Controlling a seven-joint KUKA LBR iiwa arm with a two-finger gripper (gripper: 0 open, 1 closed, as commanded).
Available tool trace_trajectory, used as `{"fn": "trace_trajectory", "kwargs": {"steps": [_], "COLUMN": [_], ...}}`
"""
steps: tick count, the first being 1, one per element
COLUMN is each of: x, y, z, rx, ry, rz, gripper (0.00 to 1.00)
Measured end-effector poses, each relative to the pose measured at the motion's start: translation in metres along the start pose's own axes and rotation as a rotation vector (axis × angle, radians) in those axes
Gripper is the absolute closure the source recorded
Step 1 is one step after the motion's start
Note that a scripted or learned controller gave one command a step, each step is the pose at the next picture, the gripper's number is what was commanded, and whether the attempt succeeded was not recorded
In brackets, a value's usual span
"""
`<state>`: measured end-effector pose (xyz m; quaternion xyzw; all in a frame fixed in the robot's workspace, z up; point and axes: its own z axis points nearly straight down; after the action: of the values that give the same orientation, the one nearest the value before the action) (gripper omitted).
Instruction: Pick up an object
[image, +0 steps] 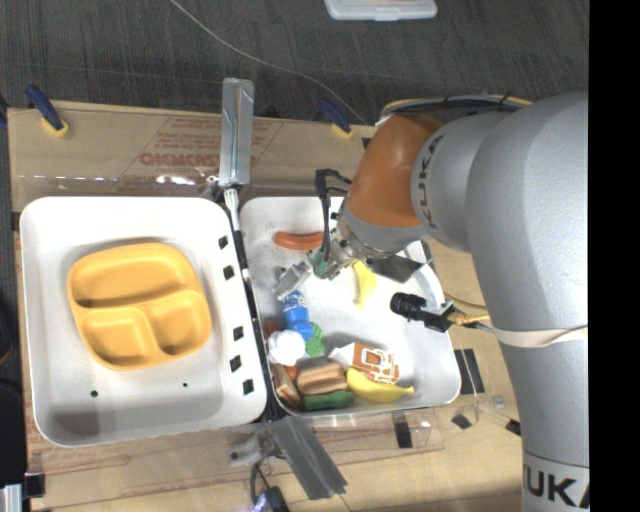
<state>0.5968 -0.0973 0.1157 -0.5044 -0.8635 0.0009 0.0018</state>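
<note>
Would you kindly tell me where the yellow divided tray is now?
In the camera view, the yellow divided tray lies in the left bin, toward its upper-left corner, away from the right bin.

Yellow tray (132, 268), orange sausage (298, 240)

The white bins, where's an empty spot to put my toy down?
Most room is in the left bin: bare floor around the yellow tray, widest along the near edge. The right bin is crowded along its near edge and left wall, with the sandwich, banana and blue thing; only a small mid-floor patch.
</note>
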Motion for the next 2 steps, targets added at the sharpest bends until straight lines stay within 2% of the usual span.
{"fn": "trace_trajectory", "kwargs": {"steps": [1, 2], "x": [-0.031, 0.008], "y": [0.05, -0.029], "z": [0.024, 0.025], "rx": [0.001, 0.001], "ry": [0.0, 0.001], "rz": [0.309, 0.456], "gripper": [0.0, 0.0]}}
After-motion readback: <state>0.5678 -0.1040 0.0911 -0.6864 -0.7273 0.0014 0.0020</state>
